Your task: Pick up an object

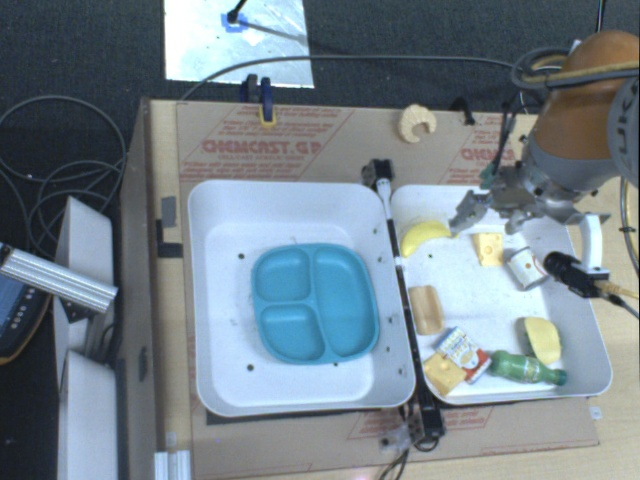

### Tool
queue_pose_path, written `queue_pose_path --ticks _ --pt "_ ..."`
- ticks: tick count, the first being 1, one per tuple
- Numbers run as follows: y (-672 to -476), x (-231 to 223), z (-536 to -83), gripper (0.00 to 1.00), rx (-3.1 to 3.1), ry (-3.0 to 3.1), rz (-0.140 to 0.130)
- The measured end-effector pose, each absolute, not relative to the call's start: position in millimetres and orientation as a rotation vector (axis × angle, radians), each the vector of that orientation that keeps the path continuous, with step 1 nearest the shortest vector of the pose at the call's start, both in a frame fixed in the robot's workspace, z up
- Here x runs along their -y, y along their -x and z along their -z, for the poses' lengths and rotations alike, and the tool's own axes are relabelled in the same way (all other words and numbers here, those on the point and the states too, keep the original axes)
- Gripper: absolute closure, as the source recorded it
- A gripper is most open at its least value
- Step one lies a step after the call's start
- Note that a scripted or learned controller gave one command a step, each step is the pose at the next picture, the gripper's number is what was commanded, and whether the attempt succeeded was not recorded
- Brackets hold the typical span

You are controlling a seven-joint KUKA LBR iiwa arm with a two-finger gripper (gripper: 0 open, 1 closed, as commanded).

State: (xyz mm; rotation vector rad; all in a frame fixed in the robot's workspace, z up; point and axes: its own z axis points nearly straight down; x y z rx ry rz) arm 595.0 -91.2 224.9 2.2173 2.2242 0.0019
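Pincer [487, 208] hangs over the top of the right bin [600, 368], and I cannot tell how it is set. It is near a yellow banana [424, 235] and a small cheese block [489, 249]. Lower down in that bin lie a brown bread piece [427, 309], a colorful snack pack [458, 349], a green bottle [526, 369] and a yellow lemon piece [543, 339]. The left bin [215, 268] holds a blue tray [314, 302] with three parts. A tan toy [418, 122] sits on the bench [320, 143] above the bins.
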Motion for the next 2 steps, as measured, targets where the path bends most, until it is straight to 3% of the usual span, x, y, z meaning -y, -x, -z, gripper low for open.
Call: queue_pose_path --ticks 1,2 --pt "-646.0 88.8 -134.7 0.0 -2.227 -2.217 0.002" --pt "-617.7 82.8 -83.6 0.0 -2.224 -2.22 0.001"
